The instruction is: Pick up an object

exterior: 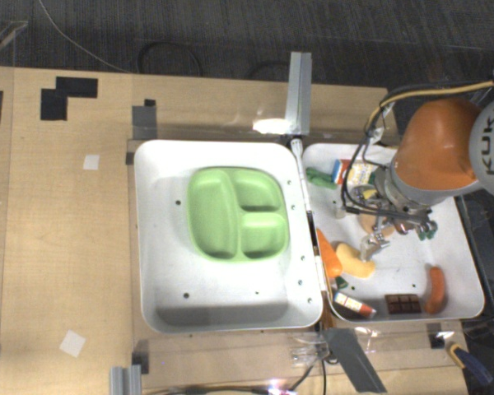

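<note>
Over the right-hand shallow white bin [465, 245], the two-finger gripper [372, 247] hangs low beneath the grey arm with the orange band [435, 142]; whether it is wide or narrow cannot be told, and nothing is seen between its tips. Just below it lies a pale yellow curved piece [356, 263], touching an orange wedge-shaped item [330, 256]. Near the front wall rest a dark brown segmented block [402, 304] and a reddish-brown sausage-shaped object [435, 288]. Well apart, the left-hand white bin [160, 286] bears a green three-compartment plastic tray [235, 212].
</note>
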`<state>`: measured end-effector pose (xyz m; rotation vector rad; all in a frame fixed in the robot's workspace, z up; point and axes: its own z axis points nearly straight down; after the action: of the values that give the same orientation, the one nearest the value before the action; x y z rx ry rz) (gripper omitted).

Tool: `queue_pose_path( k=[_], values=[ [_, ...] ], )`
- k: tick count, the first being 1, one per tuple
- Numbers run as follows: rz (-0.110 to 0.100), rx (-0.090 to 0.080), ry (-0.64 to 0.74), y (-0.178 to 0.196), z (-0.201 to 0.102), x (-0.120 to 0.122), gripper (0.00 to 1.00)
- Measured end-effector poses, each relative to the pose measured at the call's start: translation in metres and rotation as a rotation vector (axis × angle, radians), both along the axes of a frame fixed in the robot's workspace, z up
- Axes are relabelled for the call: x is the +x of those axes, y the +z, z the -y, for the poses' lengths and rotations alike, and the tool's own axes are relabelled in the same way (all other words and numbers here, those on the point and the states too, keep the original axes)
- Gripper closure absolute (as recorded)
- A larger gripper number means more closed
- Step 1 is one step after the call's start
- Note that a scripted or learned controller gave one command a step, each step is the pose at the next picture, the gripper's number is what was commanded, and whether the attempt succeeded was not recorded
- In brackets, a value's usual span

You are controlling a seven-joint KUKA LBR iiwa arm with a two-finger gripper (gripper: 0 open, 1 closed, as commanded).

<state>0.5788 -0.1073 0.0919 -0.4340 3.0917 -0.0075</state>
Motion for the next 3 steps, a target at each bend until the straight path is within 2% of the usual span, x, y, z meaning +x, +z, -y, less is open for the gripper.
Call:
queue_pose_path(
  k=[1,2,3],
  values=[
    [-0.003,-0.003,-0.03,-0.001,0.052,-0.043,0.0],
    [0.001,0.002,-0.138,-0.001,-0.004,-0.061,0.0],
    [-0.004,0.0,-0.016,-0.003,0.041,0.012,0.0]
  ],
)
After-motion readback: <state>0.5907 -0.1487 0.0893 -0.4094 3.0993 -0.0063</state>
